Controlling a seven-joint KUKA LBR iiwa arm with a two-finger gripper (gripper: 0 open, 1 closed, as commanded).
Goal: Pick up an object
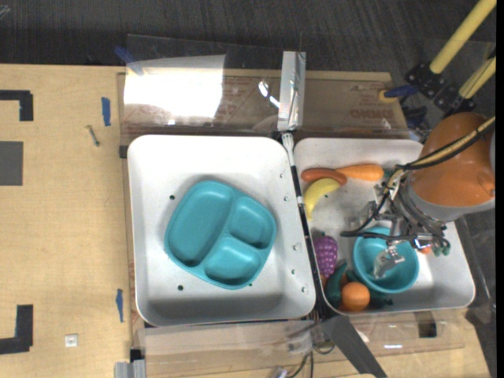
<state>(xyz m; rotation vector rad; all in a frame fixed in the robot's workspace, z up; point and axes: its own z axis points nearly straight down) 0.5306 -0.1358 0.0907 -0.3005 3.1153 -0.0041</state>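
The right bin (449, 286) holds toy food: a carrot (362, 172) and a red-brown sausage (323, 177) at the back, a yellow banana (316, 193) by the left wall, purple grapes (325, 250), a dark green piece (337, 278) and an orange (355, 295) at the front. A teal bowl (386, 264) sits front centre. My gripper (387, 258) hangs over the bowl, its metal fingertips down inside it. Nothing shows between them.
The left bin (153, 164) carries a teal divided plate (220, 232). A ridge where the two bins meet (301, 219) runs close to the banana and grapes. The arm's orange band (457, 168) overhangs the right bin's far right corner. Yellow poles (465, 30) stand at the upper right.
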